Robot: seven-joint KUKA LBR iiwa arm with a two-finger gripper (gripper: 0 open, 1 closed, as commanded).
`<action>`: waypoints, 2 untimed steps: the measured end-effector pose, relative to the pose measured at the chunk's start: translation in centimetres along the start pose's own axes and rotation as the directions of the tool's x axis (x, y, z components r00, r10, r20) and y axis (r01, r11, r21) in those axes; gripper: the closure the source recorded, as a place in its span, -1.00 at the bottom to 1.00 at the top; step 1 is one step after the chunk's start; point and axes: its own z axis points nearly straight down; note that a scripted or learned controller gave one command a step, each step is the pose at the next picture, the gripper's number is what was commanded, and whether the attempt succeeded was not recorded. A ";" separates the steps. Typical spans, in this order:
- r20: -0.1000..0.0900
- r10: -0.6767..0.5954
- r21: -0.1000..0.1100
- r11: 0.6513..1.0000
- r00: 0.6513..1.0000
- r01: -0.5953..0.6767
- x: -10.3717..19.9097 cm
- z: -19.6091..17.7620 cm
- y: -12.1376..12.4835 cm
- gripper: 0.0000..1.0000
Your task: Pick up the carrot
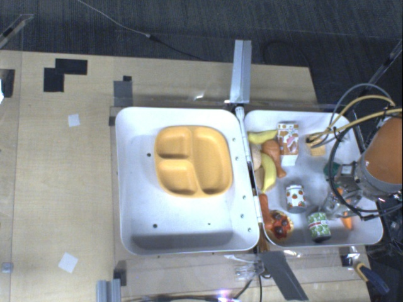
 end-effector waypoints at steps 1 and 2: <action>-0.005 0.203 -0.010 0.979 0.979 -0.203 -2.8 -7.2 -0.2 1.00; -0.002 0.021 -0.011 1.000 1.000 -0.021 -0.1 0.1 -0.1 1.00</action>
